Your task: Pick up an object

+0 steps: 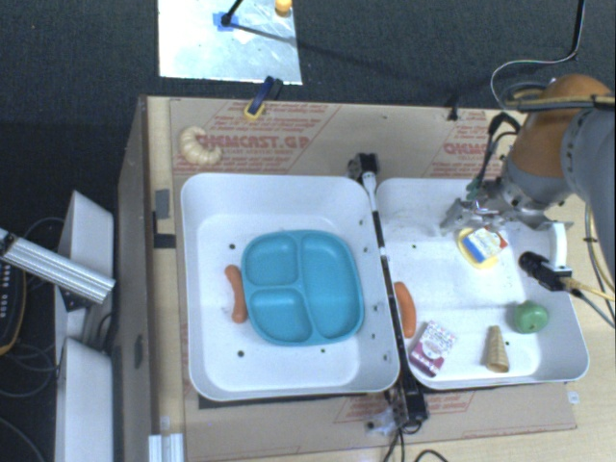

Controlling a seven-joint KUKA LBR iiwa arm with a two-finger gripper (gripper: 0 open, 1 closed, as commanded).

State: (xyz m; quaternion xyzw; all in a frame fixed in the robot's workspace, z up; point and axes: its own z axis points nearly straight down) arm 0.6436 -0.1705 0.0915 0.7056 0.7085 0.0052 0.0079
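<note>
In the right bin [423, 210] a small yellow, blue and white packet [481, 247] lies near the back. My gripper [474, 216] hangs just behind and above it, close to the packet's top edge. Other things in this bin are an orange sausage [405, 309] by the left wall, a pink and white sachet [433, 346], a tan cone [496, 348] near the front, and a green apple [528, 317] at the right.
The left bin [207, 258] holds a blue divided plate [301, 287], with a second orange sausage [236, 293] just left of it. A ridge [380, 258] separates the two bins. The grey arm [568, 142] reaches in over the right bin's back right corner.
</note>
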